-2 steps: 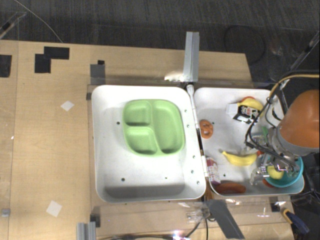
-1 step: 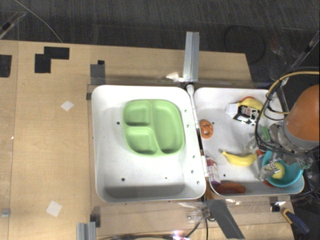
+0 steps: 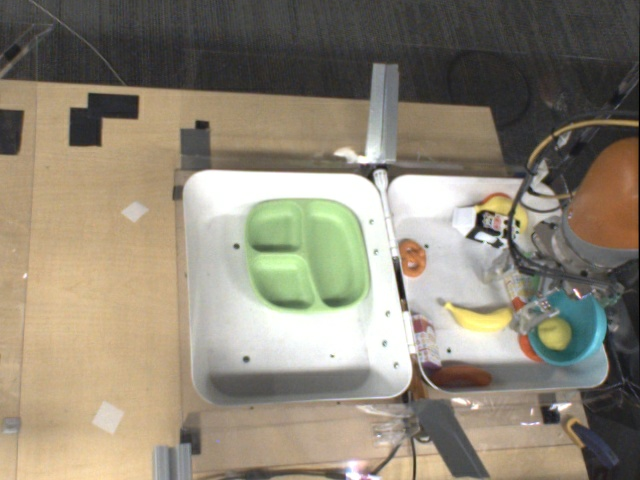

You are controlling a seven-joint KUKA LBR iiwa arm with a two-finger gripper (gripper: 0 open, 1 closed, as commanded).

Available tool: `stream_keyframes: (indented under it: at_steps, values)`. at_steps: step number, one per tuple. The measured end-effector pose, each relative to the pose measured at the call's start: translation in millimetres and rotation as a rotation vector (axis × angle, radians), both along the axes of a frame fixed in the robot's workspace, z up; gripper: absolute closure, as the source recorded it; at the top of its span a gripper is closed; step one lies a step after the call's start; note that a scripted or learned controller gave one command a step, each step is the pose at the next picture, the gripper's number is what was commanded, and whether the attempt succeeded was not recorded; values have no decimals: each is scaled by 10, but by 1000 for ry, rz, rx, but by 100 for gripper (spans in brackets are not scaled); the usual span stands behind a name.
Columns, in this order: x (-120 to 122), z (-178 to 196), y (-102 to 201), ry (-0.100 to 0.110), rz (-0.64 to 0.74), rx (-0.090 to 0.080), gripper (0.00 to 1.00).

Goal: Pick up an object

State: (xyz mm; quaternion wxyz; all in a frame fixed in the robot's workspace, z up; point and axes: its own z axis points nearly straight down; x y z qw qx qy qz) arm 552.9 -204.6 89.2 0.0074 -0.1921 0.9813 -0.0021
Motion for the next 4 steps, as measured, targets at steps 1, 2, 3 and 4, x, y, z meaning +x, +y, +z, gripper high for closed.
stream_keyframes:
  at_steps: [1,2,3,4]
  values:
    - [-252,2,6,-1,-76,2,0]
    - [-529,9,236,-2,-120,-1,0]
    - [-474,149,245,-19,-116,-2,100]
    - [38,963,-16,-2,-59,-2,100]
